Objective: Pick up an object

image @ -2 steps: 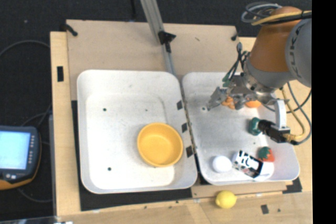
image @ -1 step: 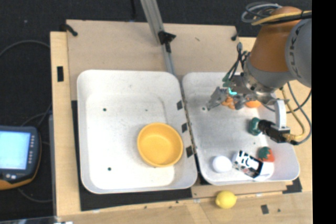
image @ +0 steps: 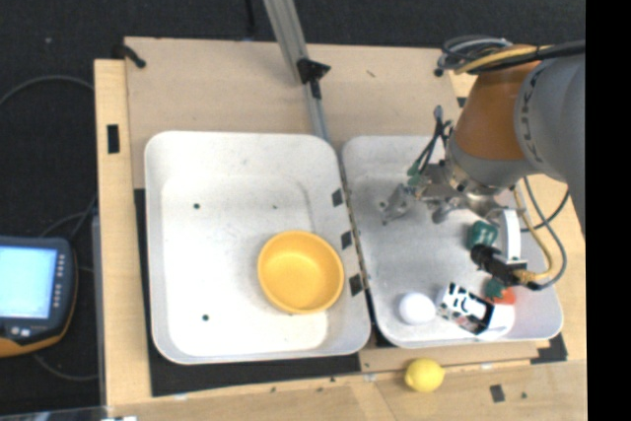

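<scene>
My gripper point(image: 417, 199) hangs over the upper middle of the right bin point(image: 394, 158), below the orange-banded wrist. A white ball point(image: 416, 308) lies near that bin's front edge. Beside it to the right is a black and white object point(image: 465, 306), and a small red piece point(image: 501, 295) is next to that. A little green object point(image: 482, 234) sits right of the gripper, partly under cables. A yellow bowl point(image: 300, 271) rests upright in the left bin point(image: 197, 173), near its front right corner. Nothing can be made out in the gripper.
A yellow ball point(image: 424, 375) lies on the wooden bench in front of the right bin, outside both bins. A metal pole point(image: 281, 5) slants down to the gap between the bins. A screen device point(image: 35, 291) sits off the bench at the left.
</scene>
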`<action>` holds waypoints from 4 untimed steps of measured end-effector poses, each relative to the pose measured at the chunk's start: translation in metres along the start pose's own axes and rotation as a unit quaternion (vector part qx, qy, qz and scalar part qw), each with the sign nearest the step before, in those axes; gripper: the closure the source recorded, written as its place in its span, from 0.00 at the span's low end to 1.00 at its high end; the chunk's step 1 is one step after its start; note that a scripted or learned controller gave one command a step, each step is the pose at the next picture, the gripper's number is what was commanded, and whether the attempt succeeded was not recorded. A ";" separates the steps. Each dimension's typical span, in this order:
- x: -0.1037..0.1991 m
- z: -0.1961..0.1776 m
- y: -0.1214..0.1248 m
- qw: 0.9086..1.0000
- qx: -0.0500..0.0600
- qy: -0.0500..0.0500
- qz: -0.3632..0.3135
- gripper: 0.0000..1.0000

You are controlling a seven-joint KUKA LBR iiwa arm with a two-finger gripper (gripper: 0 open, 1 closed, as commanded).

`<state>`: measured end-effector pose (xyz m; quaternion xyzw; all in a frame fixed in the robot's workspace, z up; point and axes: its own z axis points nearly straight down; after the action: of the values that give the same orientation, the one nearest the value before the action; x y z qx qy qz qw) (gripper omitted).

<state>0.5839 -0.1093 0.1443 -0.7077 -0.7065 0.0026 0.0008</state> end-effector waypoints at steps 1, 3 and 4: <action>-0.002 0.046 -0.001 1.000 -0.001 0.000 0.000 0.00; 0.004 -0.016 -0.004 1.000 -0.006 0.001 -0.001 1.00; 0.006 -0.081 -0.003 1.000 -0.007 0.001 -0.003 1.00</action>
<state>0.5814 -0.1031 0.2249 -0.7056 -0.7086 -0.0029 -0.0034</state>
